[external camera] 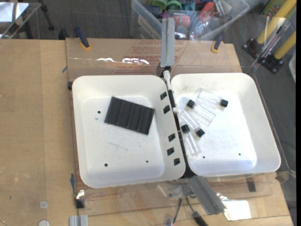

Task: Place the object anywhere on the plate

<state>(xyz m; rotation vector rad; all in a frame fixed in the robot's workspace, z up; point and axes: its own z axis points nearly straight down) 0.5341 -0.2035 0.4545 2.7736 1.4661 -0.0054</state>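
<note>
A dark ribbed rectangular plate [129,115] lies flat in the left bin [89,168], toward its upper middle. Several clear plastic tubes with black caps [201,110] lie in a loose cluster in the left half of the right bin [261,145]. One capped tube [217,100] lies at the top of the cluster, another [192,142] lies lower, near the divider between the bins.
A clear tub of colourful items [188,6] stands behind the bins. A grey bar [167,41] runs up from the seam between them. Small clamps [83,41] hold the board at the back. Wooden bench surface surrounds both bins.
</note>
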